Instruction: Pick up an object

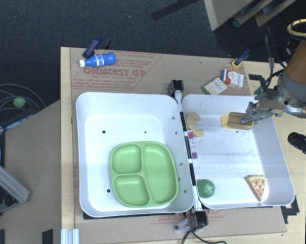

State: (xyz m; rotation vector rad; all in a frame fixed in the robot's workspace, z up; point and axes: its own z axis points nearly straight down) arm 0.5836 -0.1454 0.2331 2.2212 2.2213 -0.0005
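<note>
**Gripper down at the tan block in the right bin**

The likely target is a tan block (237, 120) lying near the back wall of the right bin (273, 149). The gripper (254, 114) sits at the block's right end, touching or just over it; whether the fingertips are spread, closed, or actually around the block I cannot tell, since the view there is dark and cluttered.

What could go wrong, as I judge it: the contact is at the block's end rather than its middle, so the block could pivot or slip out on a lift. It also lies close to the bin's back wall, which may crowd one finger.

By count, the right bin holds four loose items: the tan block, a pale beige piece (194, 124) by the divider, a green ball (206, 188) at the front left corner, and a pizza slice toy (257, 186) at the front right. The left bin (92, 121) holds one green divided plate (143, 173) with three compartments. Two bins stand side by side.
</note>
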